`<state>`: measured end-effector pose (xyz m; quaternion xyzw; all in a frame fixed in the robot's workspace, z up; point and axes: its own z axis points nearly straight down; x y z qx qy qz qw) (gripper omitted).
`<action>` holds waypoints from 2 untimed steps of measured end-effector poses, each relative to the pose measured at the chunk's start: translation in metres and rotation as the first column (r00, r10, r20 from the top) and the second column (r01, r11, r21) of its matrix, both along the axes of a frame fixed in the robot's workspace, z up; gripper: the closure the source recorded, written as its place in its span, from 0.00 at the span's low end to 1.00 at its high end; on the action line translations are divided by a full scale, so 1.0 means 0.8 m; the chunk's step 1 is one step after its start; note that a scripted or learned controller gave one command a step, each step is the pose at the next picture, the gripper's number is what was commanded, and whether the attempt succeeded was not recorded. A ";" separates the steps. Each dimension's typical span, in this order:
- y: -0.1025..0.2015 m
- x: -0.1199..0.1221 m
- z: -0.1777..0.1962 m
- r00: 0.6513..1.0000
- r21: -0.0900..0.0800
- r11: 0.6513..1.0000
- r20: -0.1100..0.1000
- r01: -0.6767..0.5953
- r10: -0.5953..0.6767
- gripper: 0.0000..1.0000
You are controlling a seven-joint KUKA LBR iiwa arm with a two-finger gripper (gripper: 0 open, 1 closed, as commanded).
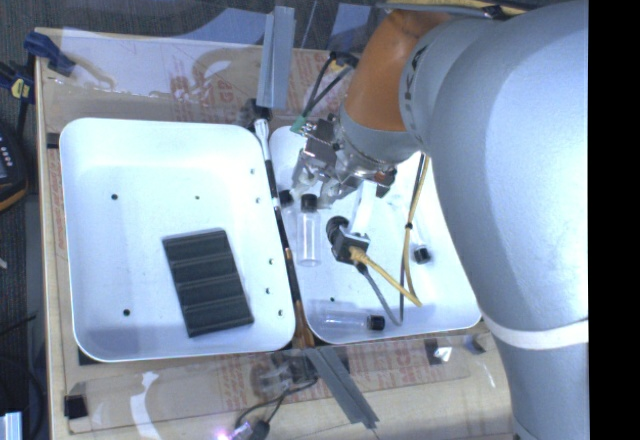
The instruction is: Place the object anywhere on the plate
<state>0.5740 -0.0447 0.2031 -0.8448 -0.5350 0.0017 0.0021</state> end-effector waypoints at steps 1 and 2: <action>0.049 0.102 -0.016 0.943 -0.001 0.943 0.000 0.334 -0.334 1.00; 0.120 0.094 -0.014 0.742 -0.003 0.742 0.005 0.671 -0.671 1.00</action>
